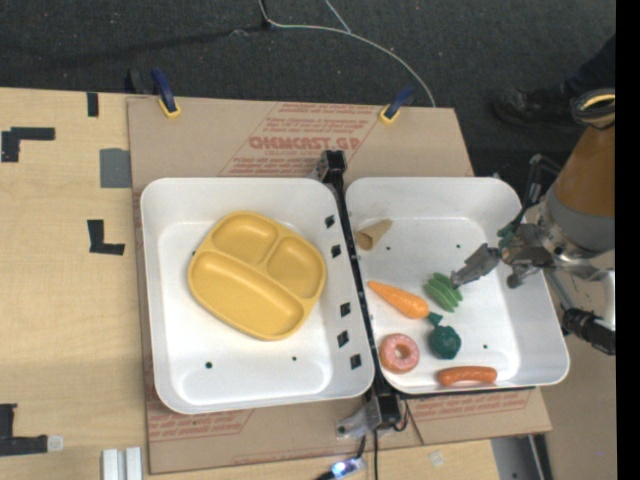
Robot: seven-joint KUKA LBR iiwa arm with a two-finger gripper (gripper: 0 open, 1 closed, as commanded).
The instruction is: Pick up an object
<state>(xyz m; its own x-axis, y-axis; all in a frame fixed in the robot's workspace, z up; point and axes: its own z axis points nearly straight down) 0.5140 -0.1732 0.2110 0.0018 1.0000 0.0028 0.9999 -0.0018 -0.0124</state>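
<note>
The right bin holds several toy foods: a tan cone, an orange carrot, a ridged light-green piece, a dark green lump, a pink donut and a red sausage. My gripper hangs over the right side of this bin, open, with nothing between its fingers. One fingertip reaches down-left to the edge of the light-green piece. The grey arm with its orange band rises at the right.
The left bin holds a yellow divided plate. A black divider runs between the bins. Both bins sit on a cardboard sheet held by blue clamps. A thin cable curves behind.
</note>
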